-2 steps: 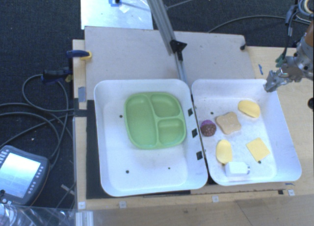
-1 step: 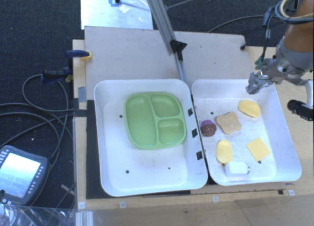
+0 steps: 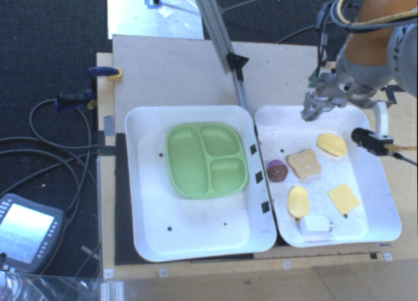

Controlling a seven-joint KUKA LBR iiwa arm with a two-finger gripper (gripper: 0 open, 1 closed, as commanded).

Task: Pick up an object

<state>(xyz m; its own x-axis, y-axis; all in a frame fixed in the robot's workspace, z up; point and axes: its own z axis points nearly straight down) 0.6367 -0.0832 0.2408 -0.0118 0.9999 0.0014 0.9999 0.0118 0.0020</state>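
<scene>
Nothing picked yet. Gripper (image 3: 312, 111) hangs over the right bin's (image 3: 385, 224) far corner, carrying nothing; finger spacing can't be told (too blurry). All pieces lie loose in that bin: flat toast slice (image 3: 304, 163), round dark patty (image 3: 277, 171), two yellow ovals, yellow square (image 3: 343, 198), white block (image 3: 316, 223). Left bin holds a green plastic tray (image 3: 206, 160).

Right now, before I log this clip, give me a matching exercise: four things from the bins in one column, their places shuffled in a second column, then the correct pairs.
Things:
1. green divided plate
2. toast slice
3. white block
4. gripper

Places:
A. near front edge of the right bin
B. above the right bin's back edge
C. in the left bin
D. middle of the right bin, beside the dark round piece

Pairs: 1-C, 2-D, 3-A, 4-B
</scene>
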